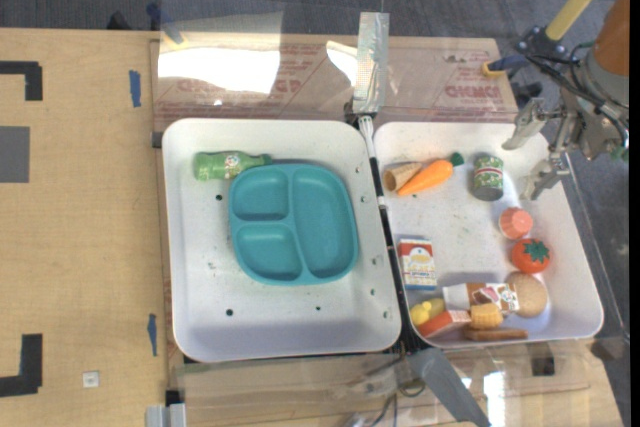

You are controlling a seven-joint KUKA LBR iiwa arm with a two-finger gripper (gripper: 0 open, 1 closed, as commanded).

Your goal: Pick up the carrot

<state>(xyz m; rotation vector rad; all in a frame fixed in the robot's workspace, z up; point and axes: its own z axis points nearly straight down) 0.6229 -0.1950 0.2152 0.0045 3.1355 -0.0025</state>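
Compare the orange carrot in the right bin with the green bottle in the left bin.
The orange carrot lies tilted in the right white bin, near its top left corner; the green bottle lies level in the left white bin, above the teal divided plate. The carrot tapers, while the bottle is cylindrical with a white label. Both lie on their sides.

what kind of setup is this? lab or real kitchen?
Likely a lab pick-and-place bench, not a kitchen: two white bins, toy food such as a carrot, and a robot gripper at the right.

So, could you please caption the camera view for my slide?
Gripper poised over the right bin's far edge, carrot lying untouched beside a small can.
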